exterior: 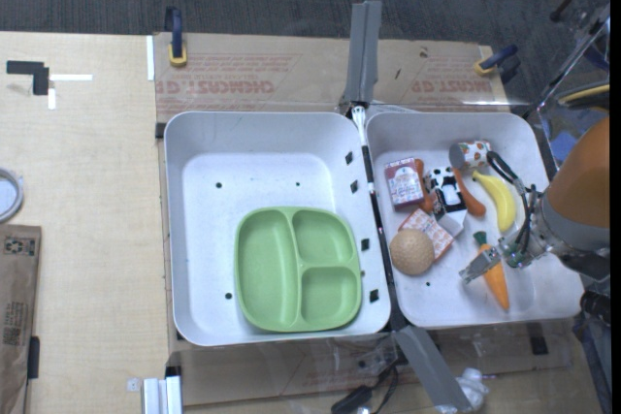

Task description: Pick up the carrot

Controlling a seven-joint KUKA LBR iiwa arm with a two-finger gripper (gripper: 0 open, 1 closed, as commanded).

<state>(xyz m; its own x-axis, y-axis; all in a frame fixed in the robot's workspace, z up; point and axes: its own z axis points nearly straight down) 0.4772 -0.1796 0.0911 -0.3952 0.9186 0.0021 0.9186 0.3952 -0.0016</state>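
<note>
Pincer [482, 265] of mine sits low in the right bin [553, 305], fingers spread beside the carrot [497, 288], not gripping it.

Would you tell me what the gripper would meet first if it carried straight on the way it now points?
Most likely the carrot: the gripper points down at the right bin, its tips already at the carrot's upper end, though depth is hard to judge.

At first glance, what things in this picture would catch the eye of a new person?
The green divided plate stands out, lying in the left bin. In the right bin, bright things crowd together: a yellow banana, a round brown ball and the orange carrot. The claw sits at the carrot's upper end.
</note>
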